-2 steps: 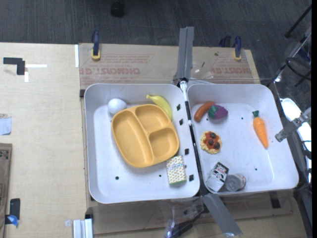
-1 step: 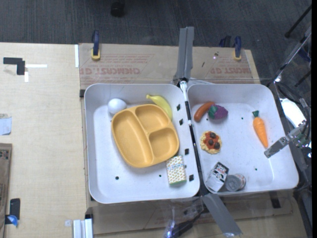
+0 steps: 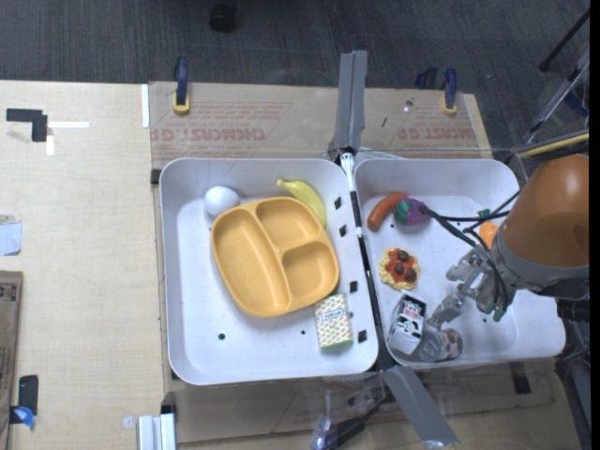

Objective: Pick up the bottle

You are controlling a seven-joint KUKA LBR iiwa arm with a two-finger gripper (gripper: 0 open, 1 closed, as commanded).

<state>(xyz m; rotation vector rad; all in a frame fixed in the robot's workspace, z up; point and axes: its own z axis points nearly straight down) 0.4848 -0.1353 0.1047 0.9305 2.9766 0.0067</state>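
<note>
The bottle (image 3: 439,346) looks like a small clear-grey object lying on its side in the front corner of the right bin (image 3: 534,345). It rests against a black-and-white cow-patterned carton (image 3: 408,318). My gripper (image 3: 443,317) reaches in from the right, low in the right bin, with its tip just above the bottle and beside the carton. The view does not show anything held in it. The arm's orange band (image 3: 558,214) hides part of the bin's right side.
The right bin also holds a sausage (image 3: 385,209), a purple and green toy (image 3: 410,213) and a small pizza toy (image 3: 399,267). In the left bin (image 3: 183,279) are a yellow divided plate (image 3: 274,254), a banana (image 3: 305,195), a white ball (image 3: 222,199) and a small box (image 3: 334,322).
</note>
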